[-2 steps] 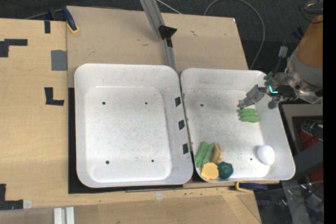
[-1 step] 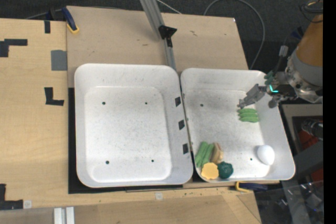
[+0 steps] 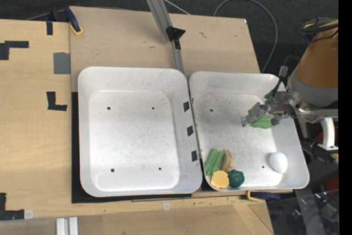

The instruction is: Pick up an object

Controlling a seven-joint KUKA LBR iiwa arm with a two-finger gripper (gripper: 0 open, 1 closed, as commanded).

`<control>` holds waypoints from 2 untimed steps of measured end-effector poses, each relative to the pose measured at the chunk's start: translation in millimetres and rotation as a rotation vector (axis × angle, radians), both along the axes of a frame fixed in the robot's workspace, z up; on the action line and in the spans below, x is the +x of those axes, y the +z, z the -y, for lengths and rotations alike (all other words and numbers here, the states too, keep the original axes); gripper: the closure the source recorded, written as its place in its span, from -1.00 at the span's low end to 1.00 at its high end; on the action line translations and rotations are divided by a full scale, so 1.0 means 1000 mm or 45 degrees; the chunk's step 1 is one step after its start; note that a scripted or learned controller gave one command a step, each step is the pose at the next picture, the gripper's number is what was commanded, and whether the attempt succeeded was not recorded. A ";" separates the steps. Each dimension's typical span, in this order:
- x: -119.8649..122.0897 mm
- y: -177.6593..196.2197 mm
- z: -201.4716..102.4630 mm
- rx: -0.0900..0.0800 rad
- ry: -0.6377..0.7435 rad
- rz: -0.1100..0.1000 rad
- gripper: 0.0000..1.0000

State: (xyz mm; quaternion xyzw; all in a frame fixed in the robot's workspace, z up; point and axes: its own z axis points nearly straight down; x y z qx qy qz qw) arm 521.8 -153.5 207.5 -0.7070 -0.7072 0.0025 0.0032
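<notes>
On the wooden tabletop [image 3: 137,36], the right bin [image 3: 231,91] is entered from 3 o'clock by the hand [image 3: 258,116], seemingly closed on a green object [image 3: 263,123], so a lift is judged next.

The arm [image 3: 316,71] reaches in from the right, orange band above the wrist, gripper [image 3: 256,116] pointing left and low.

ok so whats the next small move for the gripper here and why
Probably a short straight lift, to test the grasp. The gripper sits low in the right bin, right at a light green object, but the view doesn't settle whether that object is between its fingers. The other pieces cluster at the bin's front edge, away from it, so rising should disturb nothing.
</notes>
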 end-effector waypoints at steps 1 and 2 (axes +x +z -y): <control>0.000 -0.059 -0.010 0.001 0.001 0.000 -1.00; -0.002 -0.113 -0.011 0.001 0.001 0.000 -1.00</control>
